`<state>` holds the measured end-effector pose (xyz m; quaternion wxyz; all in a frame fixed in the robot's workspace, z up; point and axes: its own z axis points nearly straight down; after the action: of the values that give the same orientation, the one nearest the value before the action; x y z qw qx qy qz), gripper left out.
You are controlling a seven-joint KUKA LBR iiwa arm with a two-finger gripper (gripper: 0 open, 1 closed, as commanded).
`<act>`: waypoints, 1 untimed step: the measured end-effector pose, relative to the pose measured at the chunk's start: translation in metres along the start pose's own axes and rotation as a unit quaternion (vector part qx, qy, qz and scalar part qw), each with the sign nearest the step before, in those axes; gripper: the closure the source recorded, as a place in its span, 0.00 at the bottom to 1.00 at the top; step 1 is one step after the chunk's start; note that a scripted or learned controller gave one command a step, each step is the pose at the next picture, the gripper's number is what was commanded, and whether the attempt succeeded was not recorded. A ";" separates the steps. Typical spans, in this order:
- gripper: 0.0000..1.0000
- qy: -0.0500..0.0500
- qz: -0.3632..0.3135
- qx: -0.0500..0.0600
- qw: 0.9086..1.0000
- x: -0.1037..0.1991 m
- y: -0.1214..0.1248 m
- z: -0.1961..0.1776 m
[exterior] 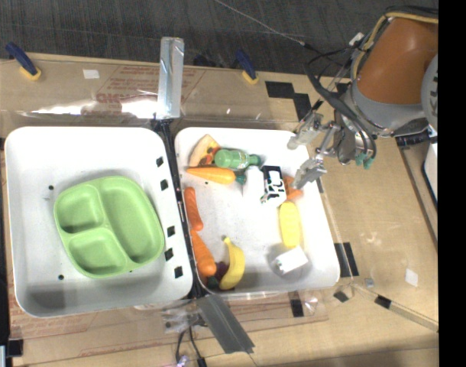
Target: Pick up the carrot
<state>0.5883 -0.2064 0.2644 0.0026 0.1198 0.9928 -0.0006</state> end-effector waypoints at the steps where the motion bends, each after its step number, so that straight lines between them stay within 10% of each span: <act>1: 0.00 0.001 -0.053 0.000 0.999 -0.015 0.001 -0.031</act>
<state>0.6029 -0.2084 0.2951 0.0020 0.0669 0.9978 -0.0006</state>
